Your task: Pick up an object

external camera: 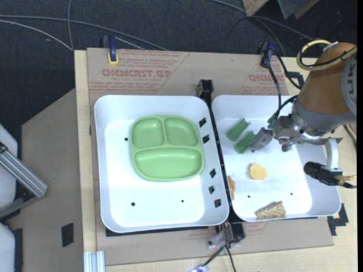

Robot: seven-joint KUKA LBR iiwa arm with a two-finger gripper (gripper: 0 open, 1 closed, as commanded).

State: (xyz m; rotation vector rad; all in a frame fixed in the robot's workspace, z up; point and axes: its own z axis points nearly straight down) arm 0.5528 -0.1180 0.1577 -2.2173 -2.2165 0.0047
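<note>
You have the gripper low in the right bin, at right of centre in the frame, its tip just beside the lower of two green blocks; whether it is spread or pressed together, you cannot tell from here. The other green block lies just above and left of it. Below them sits a round yellow piece, and near the bin's bottom edge a tan crumbly chunk. The left bin holds a green divided plate with three compartments.
</note>
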